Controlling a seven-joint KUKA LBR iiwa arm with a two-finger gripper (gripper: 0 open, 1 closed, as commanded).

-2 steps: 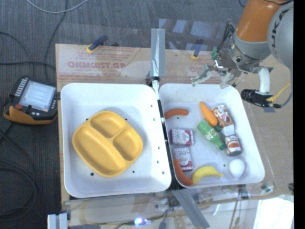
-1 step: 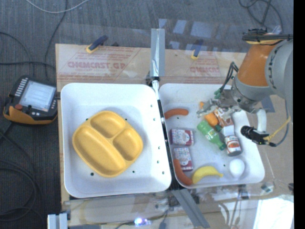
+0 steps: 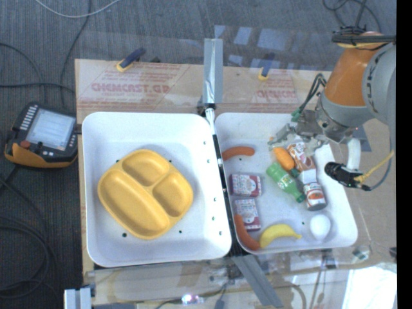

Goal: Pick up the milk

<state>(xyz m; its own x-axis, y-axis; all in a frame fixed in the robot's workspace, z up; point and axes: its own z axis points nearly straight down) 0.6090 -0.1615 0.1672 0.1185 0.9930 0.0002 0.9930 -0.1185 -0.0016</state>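
White with red-orange print, the small carton I take for the milk (image 3: 301,159) lies in the right bin (image 3: 344,237), up in its far right part, at about two o'clock from the bin's centre. It is packed in tight: a carrot (image 3: 282,156) lies just beside it at its nine o'clock, a green bottle (image 3: 286,181) sits at its seven o'clock, and a small can (image 3: 315,197) is near its five o'clock. The gripper (image 3: 297,136) hangs at the carton's twelve o'clock, very close and perhaps overlapping its upper end. From this slant I can't judge the height between them. Whether the gripper is spread or closed I cannot tell, because the metal parts there blur together against the bin's white floor, and I see nothing plainly held. The carton's long axis seems to run from eleven o'clock to five o'clock, so I judge the move is a short shift toward six o'clock and then a descent, closing across the narrow width. The carrot at nine o'clock is the worry, since that side leaves little room to slip in. The left bin (image 3: 96,237) holds a yellow divided plate (image 3: 145,192), well apart from all this.
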